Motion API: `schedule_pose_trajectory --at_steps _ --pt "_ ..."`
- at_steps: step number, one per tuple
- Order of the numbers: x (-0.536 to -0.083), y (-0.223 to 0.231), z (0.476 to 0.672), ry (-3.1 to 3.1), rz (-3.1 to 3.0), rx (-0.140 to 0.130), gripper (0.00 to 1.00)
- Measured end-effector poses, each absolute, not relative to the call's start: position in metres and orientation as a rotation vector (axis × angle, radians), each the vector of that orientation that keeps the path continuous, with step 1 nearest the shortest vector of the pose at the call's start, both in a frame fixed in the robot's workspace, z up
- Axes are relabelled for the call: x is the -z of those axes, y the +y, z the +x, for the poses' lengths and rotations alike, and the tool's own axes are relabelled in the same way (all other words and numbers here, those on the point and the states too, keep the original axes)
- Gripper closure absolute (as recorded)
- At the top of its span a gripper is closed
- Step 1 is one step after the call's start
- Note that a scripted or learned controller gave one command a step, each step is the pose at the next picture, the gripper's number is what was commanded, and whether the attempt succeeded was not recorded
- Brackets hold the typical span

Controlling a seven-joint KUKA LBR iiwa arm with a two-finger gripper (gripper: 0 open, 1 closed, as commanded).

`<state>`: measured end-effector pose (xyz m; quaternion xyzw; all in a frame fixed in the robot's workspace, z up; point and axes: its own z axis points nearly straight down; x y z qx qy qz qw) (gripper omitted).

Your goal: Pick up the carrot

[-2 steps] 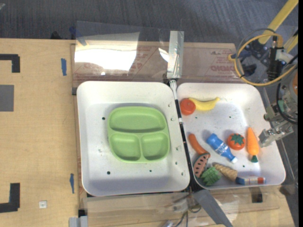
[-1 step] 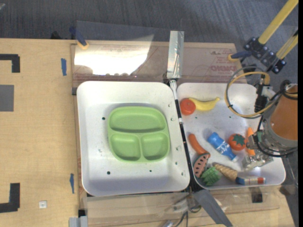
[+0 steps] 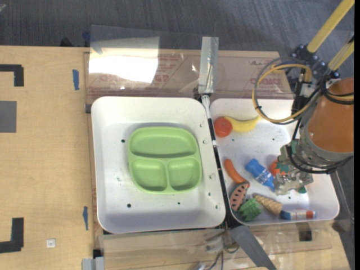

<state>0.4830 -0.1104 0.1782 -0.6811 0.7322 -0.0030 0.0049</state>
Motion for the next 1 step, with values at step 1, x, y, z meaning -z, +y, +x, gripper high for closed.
schedule_pose_trajectory --at_steps 1 --pt "-0.1851 -0.0467 0.5004 2.517 -1.866 0.002 1.00"
